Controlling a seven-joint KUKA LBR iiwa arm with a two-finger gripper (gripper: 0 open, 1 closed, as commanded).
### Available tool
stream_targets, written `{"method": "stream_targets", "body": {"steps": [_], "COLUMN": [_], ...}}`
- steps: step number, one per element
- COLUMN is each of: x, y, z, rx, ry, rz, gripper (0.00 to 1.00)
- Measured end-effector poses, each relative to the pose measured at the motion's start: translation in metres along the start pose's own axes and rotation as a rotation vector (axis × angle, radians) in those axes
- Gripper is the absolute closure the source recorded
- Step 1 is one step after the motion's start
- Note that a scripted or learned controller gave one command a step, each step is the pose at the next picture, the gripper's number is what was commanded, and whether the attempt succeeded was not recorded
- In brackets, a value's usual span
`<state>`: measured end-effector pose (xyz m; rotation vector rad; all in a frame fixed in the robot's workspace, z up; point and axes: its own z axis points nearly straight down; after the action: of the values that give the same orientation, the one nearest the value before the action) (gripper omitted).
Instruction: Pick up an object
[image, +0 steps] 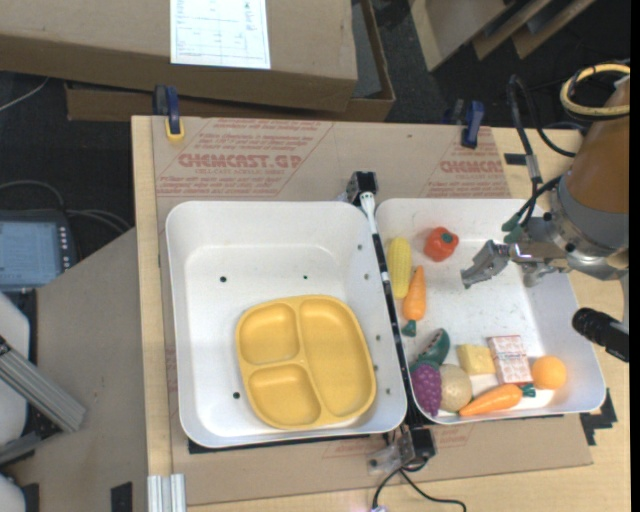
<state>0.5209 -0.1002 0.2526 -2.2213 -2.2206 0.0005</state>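
Grey two-finger hand (478, 269), fingers spread and grasping nothing, sits right of centre; small red tomato-like toy (440, 242) lies just up-left, nearest.

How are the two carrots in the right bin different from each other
The carrot beside the corn lies lengthwise along the divider, near the bin's far-left side; the carrot at the near edge lies almost crosswise, pointing left. The first touches the corn with open floor on its right; the second is crowded among the orange ball, the pale round piece and other toys. Both are orange, tapered toy carrots in the right bin.
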Motion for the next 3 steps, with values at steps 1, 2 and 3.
{"method": "stream_targets", "body": {"steps": [1,2,3], "x": [0.004,0.014,-0.013], "y": [0.137,0.125,0.132], "z": [0.014,0.071,0.175], "rx": [-0.009,0.006,0.009], "ry": [-0.002,0.001,0.0], "rz": [-0.005,-0.001,0.002], "gripper": [0.0,0.0,0.0]}}
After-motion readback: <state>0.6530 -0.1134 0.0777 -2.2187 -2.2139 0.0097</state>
